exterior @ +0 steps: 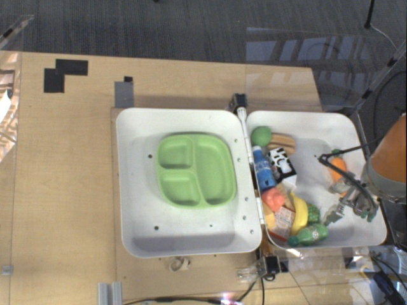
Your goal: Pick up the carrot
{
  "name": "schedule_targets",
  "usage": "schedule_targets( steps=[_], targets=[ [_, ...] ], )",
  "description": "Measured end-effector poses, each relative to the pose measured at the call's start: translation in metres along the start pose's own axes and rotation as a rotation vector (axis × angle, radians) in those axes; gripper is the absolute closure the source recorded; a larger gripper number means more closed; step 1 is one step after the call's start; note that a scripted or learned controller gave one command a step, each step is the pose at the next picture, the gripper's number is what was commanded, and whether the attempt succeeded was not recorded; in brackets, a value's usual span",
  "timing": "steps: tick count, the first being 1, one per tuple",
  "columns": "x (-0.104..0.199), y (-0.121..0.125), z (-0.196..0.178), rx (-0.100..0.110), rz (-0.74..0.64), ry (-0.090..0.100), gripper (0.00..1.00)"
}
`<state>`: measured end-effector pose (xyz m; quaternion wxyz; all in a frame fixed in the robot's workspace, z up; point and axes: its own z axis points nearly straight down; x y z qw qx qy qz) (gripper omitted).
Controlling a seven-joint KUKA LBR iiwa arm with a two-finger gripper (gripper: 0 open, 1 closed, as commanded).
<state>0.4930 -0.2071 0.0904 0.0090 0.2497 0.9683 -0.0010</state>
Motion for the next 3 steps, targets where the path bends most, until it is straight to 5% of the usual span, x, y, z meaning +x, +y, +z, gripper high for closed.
schedule_targets(
  steps=[1, 2, 3],
  targets=[
    [-0.043, 0.025, 0.002, -0.001, 0.190, 0.003, 0.00],
    [-0.092, 0.064, 0.004, -0.007, 0.537, 0.019, 0.00],
    [-0.097, 0.065, -0.010, -0.010, 0.526, 0.001, 1.00]
  ],
)
